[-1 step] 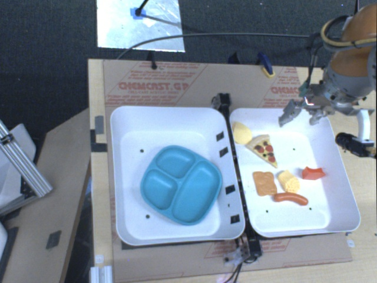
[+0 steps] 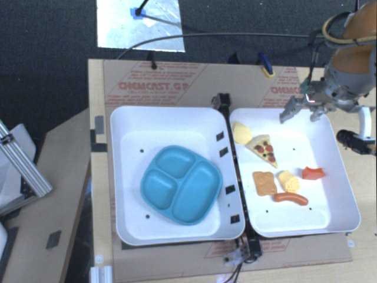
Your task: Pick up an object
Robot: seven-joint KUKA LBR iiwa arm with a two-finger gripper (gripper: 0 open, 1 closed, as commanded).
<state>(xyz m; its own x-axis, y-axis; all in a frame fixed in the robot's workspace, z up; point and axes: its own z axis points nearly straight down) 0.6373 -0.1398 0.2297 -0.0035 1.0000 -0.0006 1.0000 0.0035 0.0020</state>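
My two grey metal fingers [image 2: 303,107] hang spread wide apart, released and grasping nothing, above the far rim of the right shallow white plastic bin [image 2: 339,175]. One fingertip [image 2: 287,115] points down toward the bin's back wall; the other sits nearer the right corner.

Below me in that bin lie small toy foods. A pale yellow rounded lump [image 2: 242,133] sits closest to the divider, touching the triangular pizza slice with red dots [image 2: 263,149], whose tip points toward the near right. Further toward the front are a tan slice of toast [image 2: 264,183], a yellow cob of corn [image 2: 288,181] just beside it, a red-orange sausage [image 2: 290,198] lying with its long axis across the bin, and a small red piece [image 2: 313,173] well apart near the right wall.

The left white bin [image 2: 126,158] holds a blue three-compartment plastic plate [image 2: 181,183].

The brown cardboard sheet [image 2: 194,81] on the counter [image 2: 65,158] reads "CHEMCAST GP" in red.
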